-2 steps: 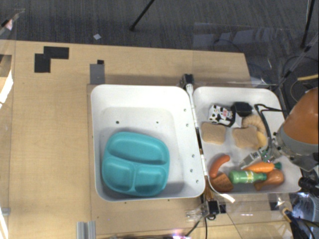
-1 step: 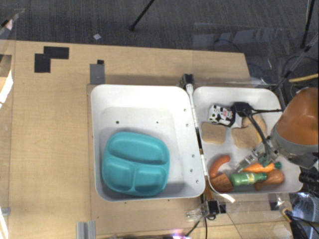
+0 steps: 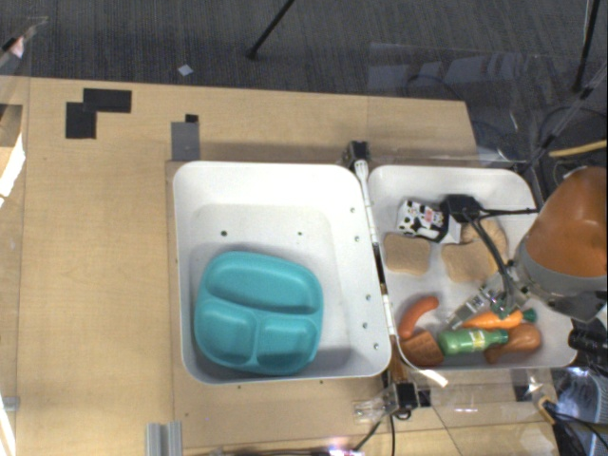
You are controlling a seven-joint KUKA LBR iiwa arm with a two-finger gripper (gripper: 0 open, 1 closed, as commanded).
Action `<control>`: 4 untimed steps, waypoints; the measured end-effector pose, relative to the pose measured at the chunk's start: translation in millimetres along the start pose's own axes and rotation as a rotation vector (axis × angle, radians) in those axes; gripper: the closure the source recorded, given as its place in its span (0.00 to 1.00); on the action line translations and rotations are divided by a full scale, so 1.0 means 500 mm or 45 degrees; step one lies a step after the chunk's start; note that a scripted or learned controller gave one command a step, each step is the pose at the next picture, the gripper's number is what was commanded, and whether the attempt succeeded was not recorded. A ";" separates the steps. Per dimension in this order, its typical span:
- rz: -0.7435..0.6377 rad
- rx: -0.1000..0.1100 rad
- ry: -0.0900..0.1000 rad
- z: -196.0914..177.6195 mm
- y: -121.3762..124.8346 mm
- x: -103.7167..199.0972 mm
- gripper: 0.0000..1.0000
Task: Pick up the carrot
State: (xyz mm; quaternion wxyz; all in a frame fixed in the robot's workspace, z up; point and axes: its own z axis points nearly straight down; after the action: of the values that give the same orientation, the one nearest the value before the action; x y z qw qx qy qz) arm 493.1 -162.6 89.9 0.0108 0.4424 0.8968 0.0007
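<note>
The carrot (image 3: pixel 496 320) is a slim orange piece lying flat in the right bin (image 3: pixel 503 186), near its front right corner. It rests just above a green bottle (image 3: pixel 472 341). My gripper (image 3: pixel 486 303) hangs low over the bin, right at the carrot's upper left end, and looks to be touching or almost touching it. The orange-banded wrist (image 3: pixel 570 236) covers the bin's right side.
In the right bin also lie a red sausage (image 3: pixel 418 313), brown food pieces (image 3: pixel 425 349), two bread slices (image 3: pixel 408 255), and a cow-patterned carton (image 3: pixel 421 218). A black cable (image 3: pixel 480 226) runs across it. A teal divided plate (image 3: pixel 256 312) sits in the left bin (image 3: pixel 266 183).
</note>
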 end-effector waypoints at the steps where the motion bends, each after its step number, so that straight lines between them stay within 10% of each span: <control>1: 0.001 -0.008 0.002 -0.024 0.009 0.001 1.00; 2: 0.003 -0.007 0.003 -0.023 0.009 0.001 0.00; 3: -0.373 -0.004 0.005 -0.001 0.012 0.013 0.00; 4: -0.372 -0.010 0.002 -0.025 0.019 0.011 1.00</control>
State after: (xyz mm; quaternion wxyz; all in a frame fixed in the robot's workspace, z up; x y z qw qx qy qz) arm 497.1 -152.2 102.6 0.0119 0.3071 0.9516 0.0030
